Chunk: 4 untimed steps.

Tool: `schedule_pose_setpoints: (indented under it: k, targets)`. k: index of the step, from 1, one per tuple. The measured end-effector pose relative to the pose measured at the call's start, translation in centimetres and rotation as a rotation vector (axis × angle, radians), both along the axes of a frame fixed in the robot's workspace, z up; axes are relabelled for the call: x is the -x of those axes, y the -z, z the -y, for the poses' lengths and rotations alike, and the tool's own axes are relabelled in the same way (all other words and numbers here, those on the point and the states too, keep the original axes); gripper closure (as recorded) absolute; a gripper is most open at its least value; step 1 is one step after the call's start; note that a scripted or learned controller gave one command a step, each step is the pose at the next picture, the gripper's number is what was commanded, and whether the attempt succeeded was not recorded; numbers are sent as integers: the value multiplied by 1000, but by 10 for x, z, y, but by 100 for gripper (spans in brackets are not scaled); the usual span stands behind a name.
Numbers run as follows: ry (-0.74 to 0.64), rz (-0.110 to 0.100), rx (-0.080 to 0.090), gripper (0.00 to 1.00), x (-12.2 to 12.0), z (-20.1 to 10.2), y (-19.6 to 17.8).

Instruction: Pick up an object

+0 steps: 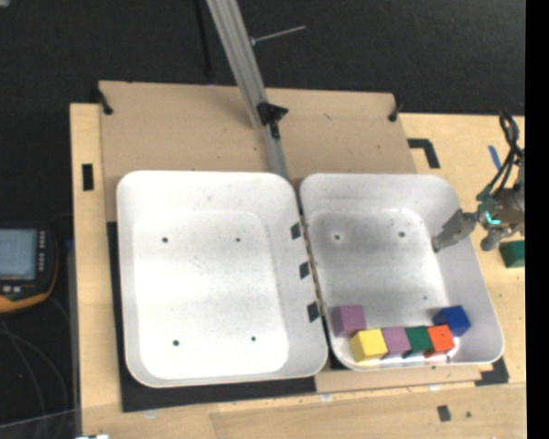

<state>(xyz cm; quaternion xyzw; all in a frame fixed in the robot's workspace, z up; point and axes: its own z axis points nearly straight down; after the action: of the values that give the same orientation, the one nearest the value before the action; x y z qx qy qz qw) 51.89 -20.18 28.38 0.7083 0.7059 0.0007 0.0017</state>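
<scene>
Tool: the tool [450, 230] enters at the right edge, above the right rim of the right bin; a grey finger slants down-left over the bin wall; whether it is spread or closed cannot be told; nothing is seen held by it.
Right bin: the right bin [375, 199] is white and shallow, its floor smudged grey.
Blocks: small cubes cluster in the near right corner of the right bin, well apart from the tool.
Row along the near wall: yellow block [369, 344], light purple block [395, 339], green block [417, 338], orange block [440, 338], side by side and touching or nearly so.
Outliers: purple block [349, 318] just behind the yellow one; blue block [453, 318] just behind the orange one.
Orientation: the cubes have no long axis; the row runs left to right along the near wall.
Left bin: the left bin [210, 273] lies beside the right bin.
Worktop: the tan worktop [183, 126] carries both bins.
</scene>
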Motion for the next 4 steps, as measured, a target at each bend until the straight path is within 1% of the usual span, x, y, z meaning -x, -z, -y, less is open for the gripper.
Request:
schedule_pose_setpoints:
  k: [1,2,3,4]
  targets:
    - [-1,3,2,100,-1,1,-11]
    - [-14,4,-2,100,-31,-85,-65]
    - [-11,-7,-3,100,-21,-151,-12]
    - [-12,-6,-4,100,-12,-224,23]
